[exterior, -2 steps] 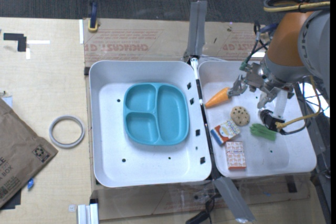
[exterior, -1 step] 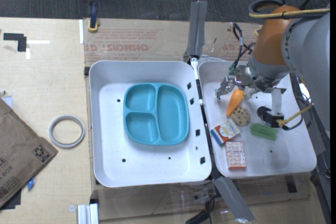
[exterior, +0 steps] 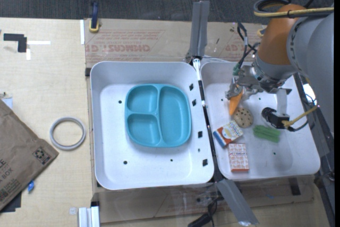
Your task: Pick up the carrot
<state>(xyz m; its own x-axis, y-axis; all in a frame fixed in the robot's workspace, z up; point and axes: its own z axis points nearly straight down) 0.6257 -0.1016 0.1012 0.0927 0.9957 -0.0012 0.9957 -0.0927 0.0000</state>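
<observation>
Arm enters from the right, grey link cut off by the frame edge, orange band above the wrist, wrist bent down over the back of the right bin [exterior: 297, 165]. The gripper [exterior: 235, 94] hangs low in that bin's rear left part, its metal fingers pointing down and to the left. The carrot [exterior: 235, 104] is right there: a short orange tapered piece, its upper end between the fingertips, the lower end sticking out below toward the bin floor. Jaws narrow, closed on the carrot's top; whether the carrot is lifted clear of the floor or resting on it cannot be told from this angle. Cables and a black fitting trail off the wrist and hide part of the bin's back wall. Just below the carrot lies a round speckled cookie [exterior: 244, 116], tan and flat, near or touching the carrot's tip. To its right a green oblong item [exterior: 266, 133], surface detail too small to read. In front, a small carton [exterior: 229, 133] with orange and blue print, lying tilted, and a flat red-and-white packet [exterior: 238, 157] nearer the front wall. The left bin [exterior: 106, 167], glossy white plastic with rounded corners, holds a teal three-compartment plate [exterior: 159, 115], smooth and matte. On the bench to the left, a grey tape ring [exterior: 67, 132] and a brown cardboard box [exterior: 18, 159], cut off at the frame's edge.
</observation>
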